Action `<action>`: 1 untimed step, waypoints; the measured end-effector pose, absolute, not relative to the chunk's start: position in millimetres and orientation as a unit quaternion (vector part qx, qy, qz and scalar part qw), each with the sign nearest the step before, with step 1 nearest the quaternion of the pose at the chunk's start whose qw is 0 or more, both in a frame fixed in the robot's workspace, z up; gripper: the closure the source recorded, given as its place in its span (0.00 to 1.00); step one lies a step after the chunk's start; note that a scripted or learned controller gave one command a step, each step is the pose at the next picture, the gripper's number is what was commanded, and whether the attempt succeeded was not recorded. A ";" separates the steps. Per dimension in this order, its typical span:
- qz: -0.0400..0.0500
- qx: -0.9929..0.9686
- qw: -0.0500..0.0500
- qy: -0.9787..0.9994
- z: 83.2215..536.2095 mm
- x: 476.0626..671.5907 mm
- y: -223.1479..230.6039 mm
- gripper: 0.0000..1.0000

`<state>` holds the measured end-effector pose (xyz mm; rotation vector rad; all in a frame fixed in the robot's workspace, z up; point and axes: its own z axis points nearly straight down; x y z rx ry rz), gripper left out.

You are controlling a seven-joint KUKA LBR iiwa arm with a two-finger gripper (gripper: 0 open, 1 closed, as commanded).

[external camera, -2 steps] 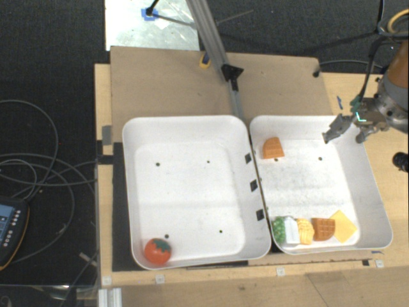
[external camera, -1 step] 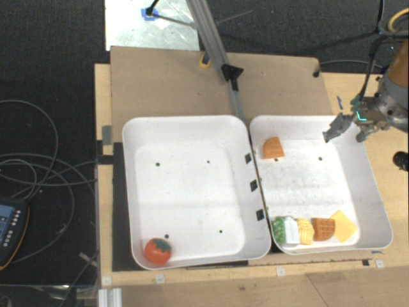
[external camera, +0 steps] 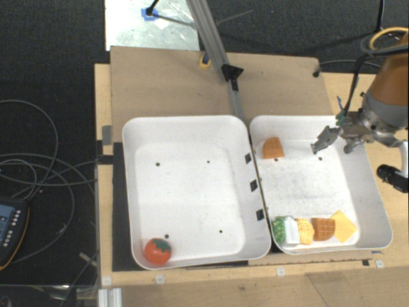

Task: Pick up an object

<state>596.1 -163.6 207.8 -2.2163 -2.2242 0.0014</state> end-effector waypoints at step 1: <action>0.001 -0.707 0.002 -0.707 148.2 588.7 -160.1 0.00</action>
